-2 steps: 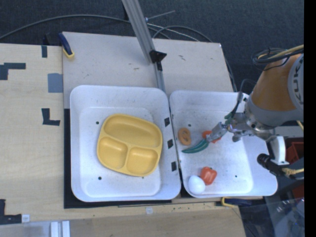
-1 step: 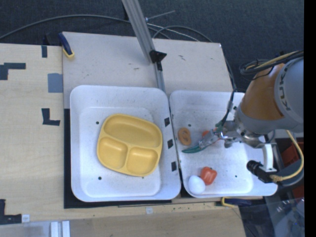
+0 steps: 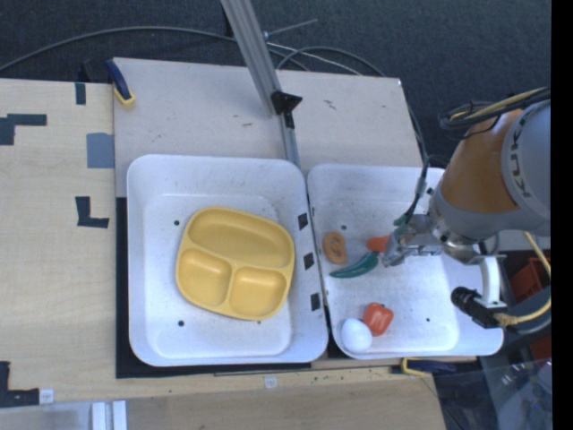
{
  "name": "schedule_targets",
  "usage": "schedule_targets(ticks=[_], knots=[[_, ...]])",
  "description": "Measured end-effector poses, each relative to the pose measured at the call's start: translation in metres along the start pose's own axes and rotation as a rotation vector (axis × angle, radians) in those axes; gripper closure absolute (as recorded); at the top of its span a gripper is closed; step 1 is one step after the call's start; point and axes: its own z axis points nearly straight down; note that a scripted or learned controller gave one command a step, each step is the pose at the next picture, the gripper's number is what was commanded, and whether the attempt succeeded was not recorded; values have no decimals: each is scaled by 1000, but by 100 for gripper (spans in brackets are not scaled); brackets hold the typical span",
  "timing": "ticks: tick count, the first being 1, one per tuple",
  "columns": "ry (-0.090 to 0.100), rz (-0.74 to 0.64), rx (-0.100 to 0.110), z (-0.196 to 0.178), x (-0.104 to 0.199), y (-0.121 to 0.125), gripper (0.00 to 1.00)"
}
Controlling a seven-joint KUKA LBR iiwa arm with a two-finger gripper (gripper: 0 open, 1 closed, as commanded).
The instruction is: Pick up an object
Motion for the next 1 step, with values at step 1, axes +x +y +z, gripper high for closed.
schedule_targets(ticks=[1], knots=[[-2, 1, -7, -45, 4, 7, 100]])
